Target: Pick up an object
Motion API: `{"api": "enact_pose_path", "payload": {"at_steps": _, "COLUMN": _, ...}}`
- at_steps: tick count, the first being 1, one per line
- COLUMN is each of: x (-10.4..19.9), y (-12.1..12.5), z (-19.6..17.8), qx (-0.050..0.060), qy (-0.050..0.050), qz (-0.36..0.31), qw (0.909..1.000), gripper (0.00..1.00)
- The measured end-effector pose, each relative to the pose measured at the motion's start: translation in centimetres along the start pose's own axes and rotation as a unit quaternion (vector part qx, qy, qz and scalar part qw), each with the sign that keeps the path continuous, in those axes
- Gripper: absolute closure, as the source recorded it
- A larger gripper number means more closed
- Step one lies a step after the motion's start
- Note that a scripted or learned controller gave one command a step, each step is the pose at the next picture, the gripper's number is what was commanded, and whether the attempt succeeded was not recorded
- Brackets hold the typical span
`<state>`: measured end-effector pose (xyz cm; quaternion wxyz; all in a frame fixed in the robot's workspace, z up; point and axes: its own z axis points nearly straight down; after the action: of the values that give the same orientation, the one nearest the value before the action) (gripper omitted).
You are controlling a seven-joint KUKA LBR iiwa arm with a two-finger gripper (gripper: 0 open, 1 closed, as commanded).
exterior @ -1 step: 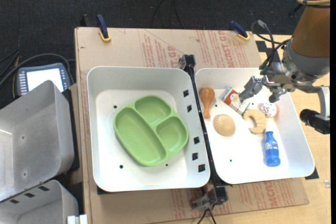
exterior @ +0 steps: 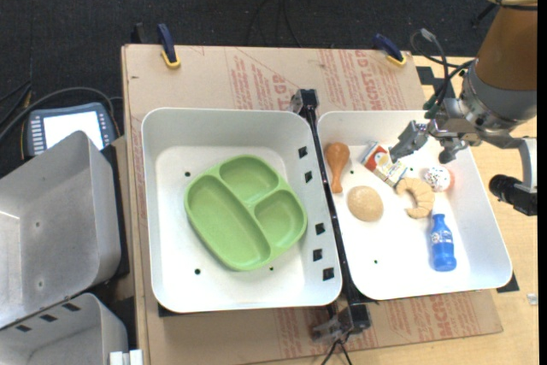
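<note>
Right bin: six items counted. One drumstick, one small carton, one round bread roll, one croissant, one white dotted ball, one blue bottle. Left bin: one green divided plate. Gripper above right bin's far side, fingers spread apart, nothing between them; contact with carton not discernible. Both bins on cardboard-covered surface.

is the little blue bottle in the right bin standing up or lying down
Lying down. The blue bottle rests flat on the floor of the right bin, its long side showing, white cap toward the croissant-shaped piece.
</note>
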<state>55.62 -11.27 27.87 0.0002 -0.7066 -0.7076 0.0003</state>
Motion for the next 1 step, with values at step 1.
{"api": "enact_pose_path", "payload": {"at_steps": 1, "x": -0.3, "y": -0.3, "z": 6.31, "qx": 0.002, "qy": 0.0, "qz": 0.002, "qw": 1.0, "gripper": 0.0}}
